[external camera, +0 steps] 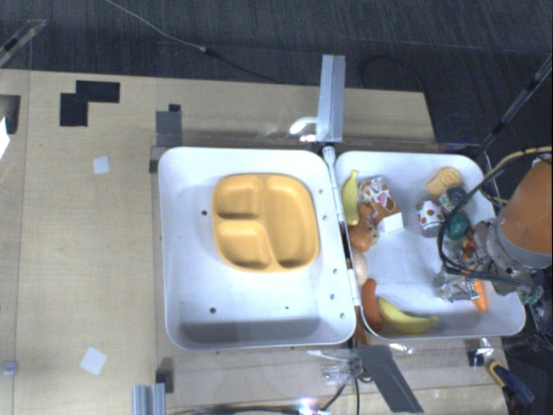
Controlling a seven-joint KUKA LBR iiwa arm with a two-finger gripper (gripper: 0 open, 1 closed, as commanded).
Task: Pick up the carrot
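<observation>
The carrot [480,296] lies in the right bin [406,258], close to that bin's near right corner, as a short orange piece showing just beside and partly under the pincer [458,290]. The pincer hangs low over the bin floor at the carrot's left end, a cluster of grey metal and black cable; whether its fingers are spread or pressed together cannot be told, and no part of the carrot is plainly seen between them. Above the pincer, toward the right edge, rises the arm's orange band [529,210]. Just up from the pincer sit a dark green round object [456,227] and a small white-and-red item [429,216], and farther up, near the bin's far wall, a tan ridged piece [444,180]. To the left of the pincer, along the near wall, lies a yellow banana [406,317] resting against a reddish-orange item [370,299]. Farther left and up, against the divider, stand a yellow-green banana-like piece [350,197], a patterned red-and-white object [377,199] and a brown round thing [363,236]. Well apart from the pincer, across the divider, the left bin [186,258] holds a yellow three-compartment tray [263,221]. Both bins rest on the pale wooden tabletop [78,258].
</observation>
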